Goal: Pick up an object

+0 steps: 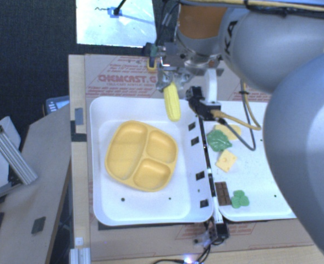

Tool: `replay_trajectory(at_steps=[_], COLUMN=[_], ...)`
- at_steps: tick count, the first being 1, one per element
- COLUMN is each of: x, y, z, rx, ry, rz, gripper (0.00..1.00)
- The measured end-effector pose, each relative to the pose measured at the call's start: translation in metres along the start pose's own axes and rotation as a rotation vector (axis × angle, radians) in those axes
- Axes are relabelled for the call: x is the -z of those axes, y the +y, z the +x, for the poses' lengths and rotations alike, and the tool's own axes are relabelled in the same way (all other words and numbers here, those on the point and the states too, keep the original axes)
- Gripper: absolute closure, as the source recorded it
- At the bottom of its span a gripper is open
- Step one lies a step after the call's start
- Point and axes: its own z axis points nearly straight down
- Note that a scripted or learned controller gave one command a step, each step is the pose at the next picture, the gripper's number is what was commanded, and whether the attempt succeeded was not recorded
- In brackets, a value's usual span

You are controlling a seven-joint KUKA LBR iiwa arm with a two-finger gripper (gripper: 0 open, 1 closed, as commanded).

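One yellow corn cob [173, 103] hangs pinched in gripper [168, 83] over left bin [98, 147] far edge, clear of yellow divided plate [141, 155]. Step: lift underway. Next: raise straight, keep pinch firm.

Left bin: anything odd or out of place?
Nothing spilled or damaged. The yellow divided plate lies flat in the left bin, skewed to its walls. A yellow corn cob hangs upright at the gripper above that bin's far right corner.
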Motion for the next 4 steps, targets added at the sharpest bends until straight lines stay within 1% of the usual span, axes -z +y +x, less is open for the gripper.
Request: replay_trajectory(at_steps=[1, 2, 3, 4], x=[0.07, 0.223, 0.126, 0.233], y=[0.005, -0.02, -0.111, -0.146], z=[0.086, 0.081, 0.081, 0.081], rx=[0.013, 0.008, 0.01, 0.009], ry=[0.005, 0.006, -0.004, 0.006], rz=[0.005, -0.004, 0.027, 0.004], gripper=[1.0, 1.0, 1.0, 1.0])
